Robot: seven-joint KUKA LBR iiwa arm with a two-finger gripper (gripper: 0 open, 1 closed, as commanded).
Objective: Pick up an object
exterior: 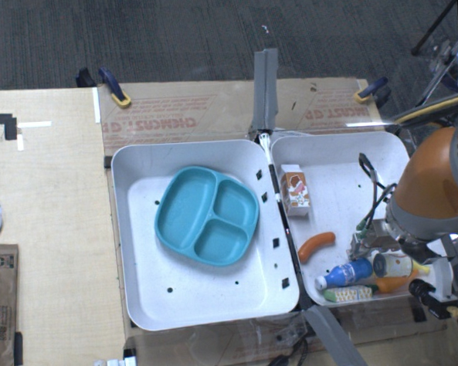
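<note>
- Two shallow white bins sit side by side on the bench: the left bin (132, 246) and the right bin (332, 153).
- One teal divided plate (207, 215), with three compartments, lies near the middle of the left bin and is tilted relative to the bin's walls.
- A small carton (295, 190) with a red and white face lies flat in the right bin, close to the wall shared with the left bin.
- An orange sausage-shaped item (316, 246) lies below the carton, angled, apart from it.
- A blue bottle (347, 274) with a white cap lies on its side near the front wall of the right bin, the cap pointing toward the shared wall.
- A pale ear of corn (347, 293) lies just in front of the blue bottle, against the front wall.
- A yellowish bottle (397, 266) and an orange piece (391, 284) lie just to the right of the blue bottle, partly under the arm.
- The arm's orange band (437, 175) hangs over the right side of the right bin.
- The gripper (364, 245) is low in that bin, just above the blue bottle's right end and beside the yellowish bottle; its tips are too dark and cluttered to tell whether they are spread, pressed together or pinching anything.
</note>
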